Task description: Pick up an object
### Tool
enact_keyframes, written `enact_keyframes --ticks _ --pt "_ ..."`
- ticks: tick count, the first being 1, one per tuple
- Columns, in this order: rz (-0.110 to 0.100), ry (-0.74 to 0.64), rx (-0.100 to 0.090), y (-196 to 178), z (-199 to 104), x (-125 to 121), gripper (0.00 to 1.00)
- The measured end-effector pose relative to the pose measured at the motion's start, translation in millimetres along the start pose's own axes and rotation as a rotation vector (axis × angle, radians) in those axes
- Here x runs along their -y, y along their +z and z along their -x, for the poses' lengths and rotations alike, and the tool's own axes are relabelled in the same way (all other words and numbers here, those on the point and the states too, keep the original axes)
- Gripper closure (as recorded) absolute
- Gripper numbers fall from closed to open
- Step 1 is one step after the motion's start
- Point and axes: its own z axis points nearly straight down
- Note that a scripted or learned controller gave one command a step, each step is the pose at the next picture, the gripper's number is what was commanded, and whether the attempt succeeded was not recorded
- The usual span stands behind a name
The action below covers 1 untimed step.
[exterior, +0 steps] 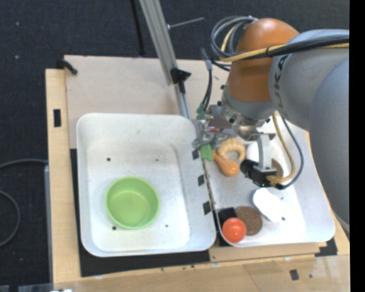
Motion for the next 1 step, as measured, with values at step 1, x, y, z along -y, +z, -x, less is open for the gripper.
enact_keyframes --ticks 1 --pt "-0.002 0.002 0.001 7.9 -46.0 -1.8 1.00"
